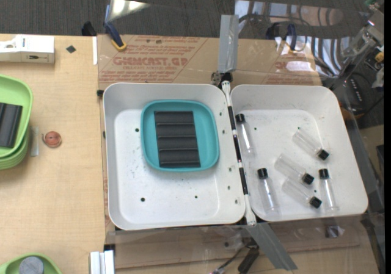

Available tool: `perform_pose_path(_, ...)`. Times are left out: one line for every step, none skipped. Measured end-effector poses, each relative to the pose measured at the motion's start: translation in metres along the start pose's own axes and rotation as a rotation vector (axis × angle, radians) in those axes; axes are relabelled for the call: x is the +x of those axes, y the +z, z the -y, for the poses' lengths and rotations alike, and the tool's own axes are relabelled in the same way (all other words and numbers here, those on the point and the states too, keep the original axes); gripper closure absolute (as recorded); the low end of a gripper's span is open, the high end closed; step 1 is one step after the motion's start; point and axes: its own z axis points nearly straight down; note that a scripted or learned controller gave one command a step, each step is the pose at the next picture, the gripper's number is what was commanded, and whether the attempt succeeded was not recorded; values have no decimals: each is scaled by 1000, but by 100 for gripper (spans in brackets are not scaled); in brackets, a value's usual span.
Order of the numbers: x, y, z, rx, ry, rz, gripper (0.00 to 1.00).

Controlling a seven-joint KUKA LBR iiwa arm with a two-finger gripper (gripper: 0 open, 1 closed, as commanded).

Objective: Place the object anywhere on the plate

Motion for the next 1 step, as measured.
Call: perform_pose_path(1,-26,-3,-2,32,-1,0)
